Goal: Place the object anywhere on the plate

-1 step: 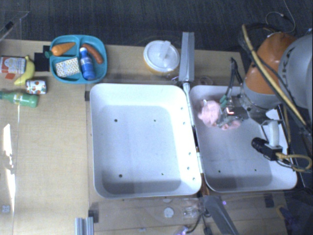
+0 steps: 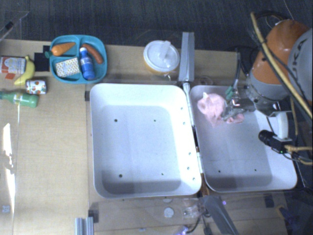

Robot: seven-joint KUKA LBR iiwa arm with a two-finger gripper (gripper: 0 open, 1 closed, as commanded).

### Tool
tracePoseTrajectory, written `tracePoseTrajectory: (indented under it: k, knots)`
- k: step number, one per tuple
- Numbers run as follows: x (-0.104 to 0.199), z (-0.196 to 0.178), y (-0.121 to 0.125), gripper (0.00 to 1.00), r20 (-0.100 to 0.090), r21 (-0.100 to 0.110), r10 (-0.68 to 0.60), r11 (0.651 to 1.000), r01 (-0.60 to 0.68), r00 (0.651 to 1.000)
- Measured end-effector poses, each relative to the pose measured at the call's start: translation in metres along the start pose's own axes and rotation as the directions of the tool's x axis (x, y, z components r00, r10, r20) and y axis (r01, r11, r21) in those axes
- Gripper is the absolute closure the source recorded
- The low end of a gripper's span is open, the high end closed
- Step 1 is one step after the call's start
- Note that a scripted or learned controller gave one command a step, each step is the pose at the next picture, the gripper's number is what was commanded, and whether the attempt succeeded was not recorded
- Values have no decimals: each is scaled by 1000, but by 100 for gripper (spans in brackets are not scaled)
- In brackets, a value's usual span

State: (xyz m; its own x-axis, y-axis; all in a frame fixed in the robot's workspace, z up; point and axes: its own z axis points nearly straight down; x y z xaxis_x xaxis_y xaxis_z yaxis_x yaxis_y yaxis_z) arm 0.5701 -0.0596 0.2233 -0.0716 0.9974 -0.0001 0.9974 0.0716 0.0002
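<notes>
Object: we see the pink object (image 2: pixel 211 107) in the right bin (image 2: pixel 244 170), upper left.
Gripper (image 2: pixel 234 112): just beside it; we cannot tell the fingers' state.
Advice: we should close squarely before lifting.

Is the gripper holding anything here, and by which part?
Cannot be told. The gripper sits against the right edge of the pink object in the right bin, but the contact is too blurred to judge.
</notes>
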Motion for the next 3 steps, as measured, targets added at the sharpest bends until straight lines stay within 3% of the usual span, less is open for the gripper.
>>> tracePoseTrajectory:
  k: [1, 2, 3]
  knots:
    - [52, 9, 2, 100, 0, 0, -392, 920, 392, 920]
    - [106, 14, 6, 100, 1, -2, -721, 693, 721, 693]
    - [163, 12, 13, 100, 3, -4, -934, 357, 934, 357]
